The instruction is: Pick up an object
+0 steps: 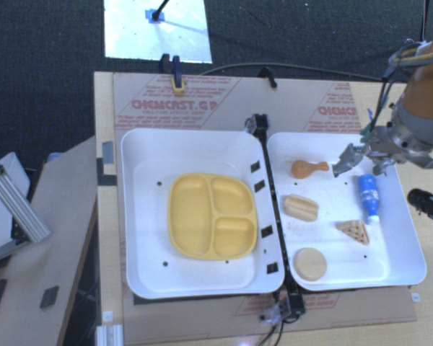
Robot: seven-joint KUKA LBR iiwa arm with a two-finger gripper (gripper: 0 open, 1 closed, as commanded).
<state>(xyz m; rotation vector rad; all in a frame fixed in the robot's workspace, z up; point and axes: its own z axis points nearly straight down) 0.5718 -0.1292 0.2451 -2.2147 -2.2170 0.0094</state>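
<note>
- The right bin (404, 265) is carrying five small things: a brown toy drumstick (308, 168) at about 11 o'clock, a tan bread roll (301, 207) near the left wall at 9 o'clock, a round beige disc (310, 263) at 7 o'clock, a triangular pizza-like wedge (353, 231) at 5 o'clock, and a blue and white bottle (368, 197) lying on its side at 3 o'clock.
- The drumstick is showing a rounded bulb on the left and a thin handle pointing right, toward the end effector.
- The end effector (362, 161) is hanging over the bin's 1 o'clock area, its two grey fingers spread apart with nothing between them; one fingertip is sitting just beside the drumstick's handle, the other just above the bottle's top.
- The grey arm (422, 114) is reaching in from 3 o'clock.
- The left bin (141, 193) is holding a yellow divided plate (211, 216) at its centre.
- Both bins are resting on the bench (224, 96).
</note>
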